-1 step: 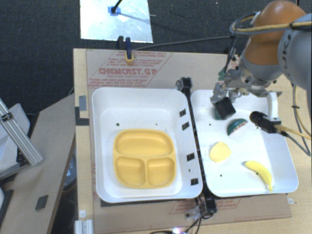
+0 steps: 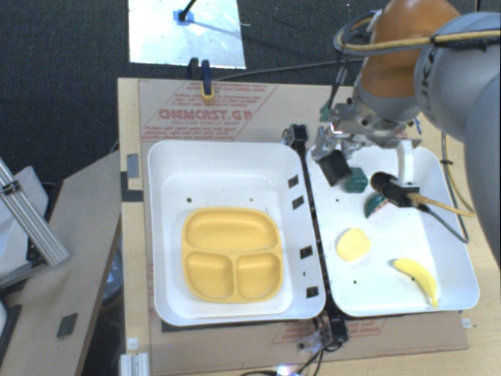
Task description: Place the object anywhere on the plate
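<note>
Two white bins sit side by side. The yellow plate (image 2: 232, 254) (three sections) lies in the left bin (image 2: 168, 171). In the right bin (image 2: 462, 276) lie a banana (image 2: 418, 279), a yellow disc (image 2: 353, 244) and teal pieces (image 2: 358, 181) beside the gripper (image 2: 338, 163), whose grip I cannot tell.

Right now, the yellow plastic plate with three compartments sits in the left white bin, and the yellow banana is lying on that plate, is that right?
Not quite. The yellow plastic plate with three compartments does sit in the left white bin, but the yellow banana is not on it. The camera view shows the banana lying in the right white bin, near its front corner, well apart from the plate.
</note>
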`<state>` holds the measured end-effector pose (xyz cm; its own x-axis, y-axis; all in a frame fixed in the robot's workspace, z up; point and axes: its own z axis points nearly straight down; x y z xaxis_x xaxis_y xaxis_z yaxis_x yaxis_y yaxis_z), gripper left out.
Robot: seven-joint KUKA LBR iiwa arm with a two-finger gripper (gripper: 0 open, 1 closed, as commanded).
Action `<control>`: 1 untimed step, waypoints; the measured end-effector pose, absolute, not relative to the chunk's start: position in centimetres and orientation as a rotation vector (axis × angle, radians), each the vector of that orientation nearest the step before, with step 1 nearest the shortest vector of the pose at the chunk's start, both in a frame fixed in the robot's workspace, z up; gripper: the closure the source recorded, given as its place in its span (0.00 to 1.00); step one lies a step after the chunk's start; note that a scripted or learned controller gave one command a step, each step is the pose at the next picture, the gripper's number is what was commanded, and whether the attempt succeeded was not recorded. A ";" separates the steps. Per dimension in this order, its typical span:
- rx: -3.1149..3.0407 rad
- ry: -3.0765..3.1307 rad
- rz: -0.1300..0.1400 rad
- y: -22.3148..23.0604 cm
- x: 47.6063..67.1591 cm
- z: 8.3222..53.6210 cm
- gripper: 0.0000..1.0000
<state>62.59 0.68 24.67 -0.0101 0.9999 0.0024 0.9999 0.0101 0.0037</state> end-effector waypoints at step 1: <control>2.211 2.230 0.006 5.3 64.4 24.8 1.00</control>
